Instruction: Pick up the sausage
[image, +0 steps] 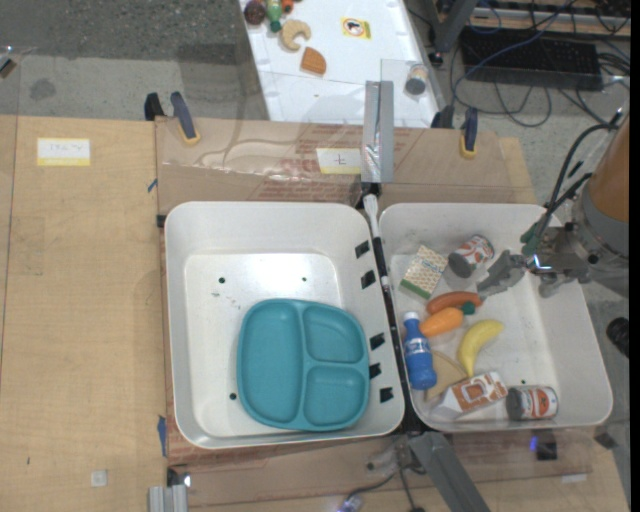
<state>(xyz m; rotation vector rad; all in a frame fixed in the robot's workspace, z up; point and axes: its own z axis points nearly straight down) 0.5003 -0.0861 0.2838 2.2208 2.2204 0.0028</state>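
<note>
A teal three-compartment plastic tray (302, 365) fills the left white bin (190, 330), while in the crowded right white bin (585, 385) the reddish-brown sausage (455, 300) lies just above an orange carrot (442, 322), beside the grey two-finger gripper (502, 272), fingers slightly parted, empty.

The gripper (503, 272) hangs in the right bin (590, 350), just beside the sausage (455, 301). A carrot (441, 322), banana (478, 344) and blue bottle (417, 352) lie near. A teal divided plate (303, 364) sits in the left bin (190, 300).
</note>
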